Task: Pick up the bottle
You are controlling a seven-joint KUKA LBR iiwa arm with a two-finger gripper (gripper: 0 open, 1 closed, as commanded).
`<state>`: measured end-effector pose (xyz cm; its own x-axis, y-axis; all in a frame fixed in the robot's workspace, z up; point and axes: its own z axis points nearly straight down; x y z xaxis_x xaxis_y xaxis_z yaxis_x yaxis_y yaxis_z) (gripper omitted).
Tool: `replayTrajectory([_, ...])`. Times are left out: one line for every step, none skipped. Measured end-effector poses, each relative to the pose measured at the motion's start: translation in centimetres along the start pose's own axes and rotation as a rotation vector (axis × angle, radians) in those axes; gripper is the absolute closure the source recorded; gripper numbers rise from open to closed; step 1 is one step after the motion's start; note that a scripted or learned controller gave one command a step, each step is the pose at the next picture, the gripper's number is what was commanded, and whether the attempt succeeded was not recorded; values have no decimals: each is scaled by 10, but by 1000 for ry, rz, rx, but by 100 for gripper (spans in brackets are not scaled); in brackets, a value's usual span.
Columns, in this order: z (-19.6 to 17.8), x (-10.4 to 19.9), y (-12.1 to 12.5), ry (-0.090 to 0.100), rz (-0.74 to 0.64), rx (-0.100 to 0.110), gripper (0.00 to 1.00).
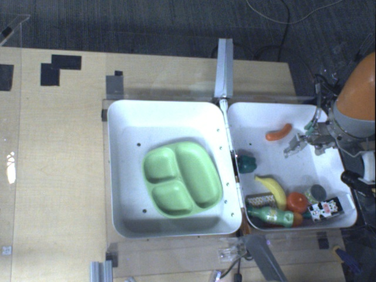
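Note:
The bottle (272,217) is green and lies on its side along the front wall of the right bin (258,119), its neck pointing right. My gripper (301,137) hovers over the bin's back right part, well behind the bottle and apart from it. Its fingers (291,148) stand open, and nothing is between them. An orange sausage-shaped toy (278,133) lies just left of the gripper.
Around the bottle lie a banana (272,189), a red tomato (297,202), a brown striped block (260,201), a grey disc (318,191) and a black-and-white box (325,209). A dark teal object (246,163) sits by the divider. The left bin (126,128) holds a green compartment tray (182,178).

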<state>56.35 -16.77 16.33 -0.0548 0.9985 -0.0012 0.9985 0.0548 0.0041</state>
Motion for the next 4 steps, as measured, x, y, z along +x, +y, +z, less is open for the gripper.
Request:
replayTrajectory([74, 52, -37, 0, -44, -8, 0])
replayTrajectory([74, 61, -32, 2, 326, -6, 0])
replayTrajectory([74, 14, -69, 0, 411, -10, 0])
replayTrajectory([7, 33, 30, 0, 494, -1, 0])
